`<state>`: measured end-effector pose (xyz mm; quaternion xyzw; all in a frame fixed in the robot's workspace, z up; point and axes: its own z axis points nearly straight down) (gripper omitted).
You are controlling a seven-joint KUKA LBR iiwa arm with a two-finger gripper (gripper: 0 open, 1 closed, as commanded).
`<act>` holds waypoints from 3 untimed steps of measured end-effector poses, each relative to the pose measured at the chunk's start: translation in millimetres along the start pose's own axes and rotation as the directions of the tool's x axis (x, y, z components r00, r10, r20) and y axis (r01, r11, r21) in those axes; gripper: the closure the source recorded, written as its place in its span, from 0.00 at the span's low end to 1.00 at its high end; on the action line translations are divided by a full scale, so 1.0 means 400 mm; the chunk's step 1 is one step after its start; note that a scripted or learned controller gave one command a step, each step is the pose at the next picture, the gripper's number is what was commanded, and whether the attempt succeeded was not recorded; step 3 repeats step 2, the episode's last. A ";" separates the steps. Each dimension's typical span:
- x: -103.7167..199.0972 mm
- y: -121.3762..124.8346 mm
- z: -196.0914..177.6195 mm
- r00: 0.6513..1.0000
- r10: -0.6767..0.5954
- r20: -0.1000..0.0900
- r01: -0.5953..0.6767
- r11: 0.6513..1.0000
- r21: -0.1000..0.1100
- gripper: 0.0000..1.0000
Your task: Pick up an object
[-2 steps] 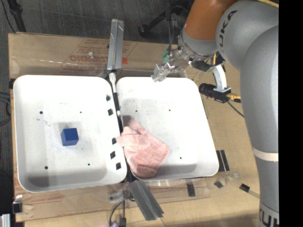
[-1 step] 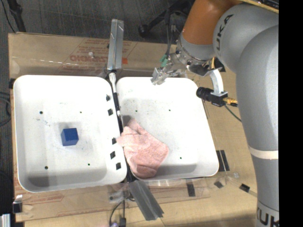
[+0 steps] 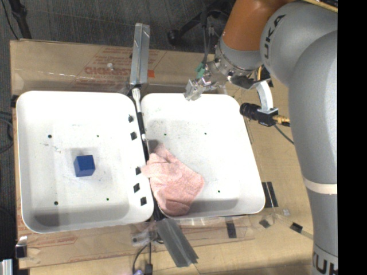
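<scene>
The gripper [image 3: 194, 89] hangs over the right bin's [image 3: 243, 153] upper rim; whether its jaws are parted, I cannot tell. A pink cloth [image 3: 174, 180] lies at that bin's lower left, a blue cube [image 3: 84, 165] in the left bin [image 3: 34, 130].

Lighting is even and bright from overhead. Both white bins [image 3: 189, 105] read near overexposed, with soft grey shadows pooled along their near walls. The arm [image 3: 312, 67] shows a mild sheen. Focus is moderately soft throughout; the dark floor at top loses detail.
</scene>
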<state>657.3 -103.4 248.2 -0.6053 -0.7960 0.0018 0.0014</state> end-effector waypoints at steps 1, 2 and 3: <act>0.001 0.002 -0.025 1.000 -0.004 0.000 0.004 1.000 0.000 1.00; -0.030 -0.010 0.040 1.000 -0.010 0.000 0.010 1.000 -0.001 1.00; -0.030 -0.010 0.040 1.000 -0.010 0.000 0.010 1.000 -0.001 1.00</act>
